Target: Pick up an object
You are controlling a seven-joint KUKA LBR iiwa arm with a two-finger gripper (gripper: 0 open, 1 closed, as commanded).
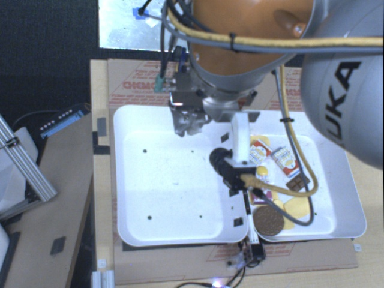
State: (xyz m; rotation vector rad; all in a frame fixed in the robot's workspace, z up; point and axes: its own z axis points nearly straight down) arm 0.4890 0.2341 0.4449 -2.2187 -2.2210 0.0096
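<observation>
A pale bench is carrying a printed cardboard sheet, and two shallow white bins are sitting side by side on it. The gripper is hanging beneath the grey-and-orange arm, over the far edge of the left bin and toward that bin's right-hand corner. Whether it is released or clenched cannot be told from this slant. The things for picking are all lying in the right bin, across the divide and well apart from the gripper. Closest to it, a yellow-and-white packet is lying near the far wall, with a red-and-white packet just beside it. A small yellow piece and a dark brown bar are lying further toward the camera. At the near edge a brown round disc is resting against a flat yellow piece — the farthest of the lot from the gripper.
</observation>
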